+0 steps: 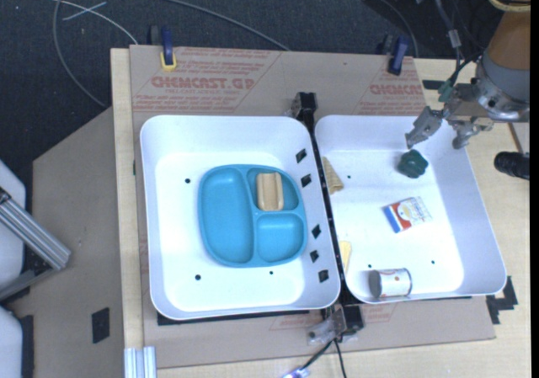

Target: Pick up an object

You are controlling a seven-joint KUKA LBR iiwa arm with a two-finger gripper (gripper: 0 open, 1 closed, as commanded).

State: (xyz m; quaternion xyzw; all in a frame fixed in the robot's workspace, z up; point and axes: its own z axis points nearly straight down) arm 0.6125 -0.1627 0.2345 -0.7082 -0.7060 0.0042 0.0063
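Two shallow white bins are sitting side by side on the bench (219,343), which is covered with brown printed board. The left bin (168,157) is holding a blue divided tray (229,220) with rounded corners and three compartments; a pale tan, wood-like block (269,191) is lying in its upper right compartment. The right bin (472,225) is carrying several small things well apart from one another: a dark green, lumpy object (413,164) near the far side, a small flat packet (408,214) printed in blue, white and red near the middle, a short cylindrical can (389,282) lying on its side at the near rim, and two thin tan pieces (331,176) along the left wall. The claw (444,130) is hanging over the far right part of the right bin, its two fingers spread wide apart and gripping nothing. The green object is lying in the bin just below and beside the left fingertip (418,135).
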